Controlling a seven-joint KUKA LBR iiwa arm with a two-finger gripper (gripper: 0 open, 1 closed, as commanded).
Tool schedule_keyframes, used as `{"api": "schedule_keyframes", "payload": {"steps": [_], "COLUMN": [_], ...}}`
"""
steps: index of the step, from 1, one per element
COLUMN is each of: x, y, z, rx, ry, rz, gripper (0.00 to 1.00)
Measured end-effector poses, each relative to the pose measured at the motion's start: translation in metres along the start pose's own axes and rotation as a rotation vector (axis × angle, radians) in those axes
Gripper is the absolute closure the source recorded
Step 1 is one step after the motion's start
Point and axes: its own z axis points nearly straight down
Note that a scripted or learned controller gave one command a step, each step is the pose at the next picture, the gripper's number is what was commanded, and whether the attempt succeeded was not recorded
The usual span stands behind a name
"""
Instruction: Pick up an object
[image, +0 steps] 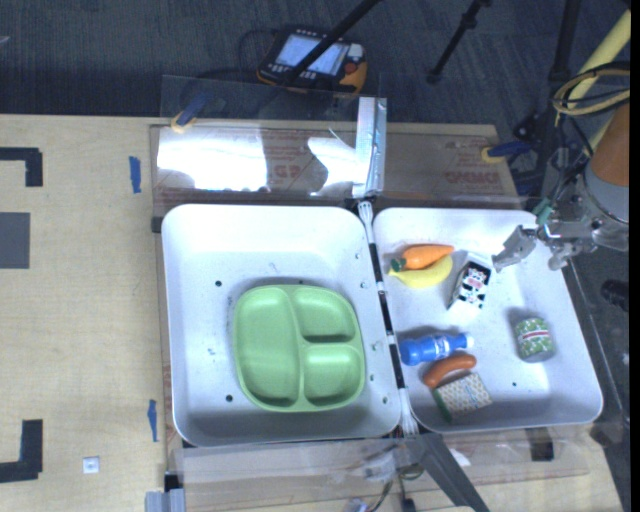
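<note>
Two white bins are set side by side on the bench. The left bin (190, 250) carries a green sectioned tray (297, 346) near its middle. In the right bin (580, 400), a carrot (424, 257) lies touching a banana (424, 276) at the far left corner, with a black-and-white carton (470, 285) just beside them; its print cannot be read. A blue bottle (433, 348), an orange-red item (449, 369) and a patterned packet (461, 393) are grouped at the near left corner. A green patterned can (534, 337) stands toward the right edge. The gripper (535, 245) is held over the far right corner; it grasps nothing, and its opening cannot be judged.
</note>
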Motion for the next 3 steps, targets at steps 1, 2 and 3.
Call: {"api": "schedule_keyframes", "payload": {"steps": [1, 2, 3], "x": [0.027, 0.034, 0.033], "y": [0.024, 0.026, 0.028], "z": [0.09, 0.117, 0.109], "rx": [0.0, -0.007, -0.009], "ry": [0.0, -0.001, -0.001], "rz": [-0.078, -0.123, -0.122], "gripper": [0.0, 0.0, 1.0]}}
